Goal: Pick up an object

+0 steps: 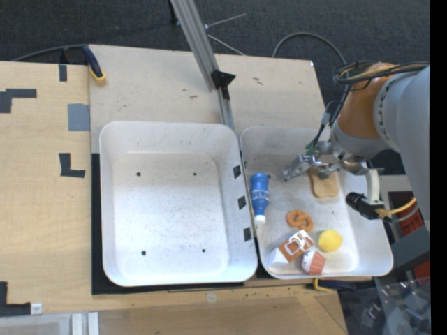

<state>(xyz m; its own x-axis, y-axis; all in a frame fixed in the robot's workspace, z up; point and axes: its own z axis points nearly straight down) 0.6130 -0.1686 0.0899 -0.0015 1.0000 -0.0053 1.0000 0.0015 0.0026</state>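
Nothing is picked up yet, as far as I can judge. The gripper [316, 165] hangs low in the right bin [279, 142], at about one o'clock from its centre, just above or maybe touching a tan slice-like object [325, 185]. No object is lifted. The blue bottle [259, 192] lies at nine o'clock by the bin's left wall; the pretzel [299, 220], the yellow ball [330, 240] and the red-and-white carton [296, 247] rest toward six o'clock. How the gripper stands I cannot tell, since the wrist hides it. The left bin [112, 187] carries only specks.
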